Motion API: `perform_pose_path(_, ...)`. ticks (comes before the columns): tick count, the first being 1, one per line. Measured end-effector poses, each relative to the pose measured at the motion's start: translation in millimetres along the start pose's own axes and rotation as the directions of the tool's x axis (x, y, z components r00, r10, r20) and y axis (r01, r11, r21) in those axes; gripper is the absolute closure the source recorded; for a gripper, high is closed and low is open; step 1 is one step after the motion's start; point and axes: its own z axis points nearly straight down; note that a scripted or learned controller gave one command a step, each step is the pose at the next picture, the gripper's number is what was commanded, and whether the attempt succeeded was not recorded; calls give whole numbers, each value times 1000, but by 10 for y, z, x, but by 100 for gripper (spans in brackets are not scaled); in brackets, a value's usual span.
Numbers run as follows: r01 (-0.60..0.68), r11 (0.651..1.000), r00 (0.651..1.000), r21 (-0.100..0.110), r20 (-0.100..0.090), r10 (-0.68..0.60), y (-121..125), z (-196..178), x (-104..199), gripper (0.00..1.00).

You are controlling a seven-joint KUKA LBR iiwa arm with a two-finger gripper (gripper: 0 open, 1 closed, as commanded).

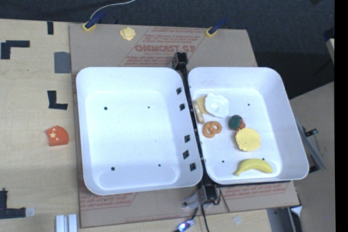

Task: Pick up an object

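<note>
Fingers open or closed, I cannot tell. My pick is the toy banana [253, 167], lying by the near wall of the right bin [283, 96]. It looks light, stiff and smooth; I'd grip across its middle.

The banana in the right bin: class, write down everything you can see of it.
The banana is a small yellow toy, plastic by its look, curved and whole. It lies flat along the near wall of the right bin, its ends turned up toward the other items. It seems to touch nothing except the bin floor. A round yellow disc lies just beyond it, apart from it.
</note>
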Motion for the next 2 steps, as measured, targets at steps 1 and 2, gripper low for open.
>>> perform_pose_path(1,-3,1000,1000,10,-5,3,-14,1218,-356,100)
perform_pose_path(2,4,1000,1000,-9,2,-4,143,45,-279,100)
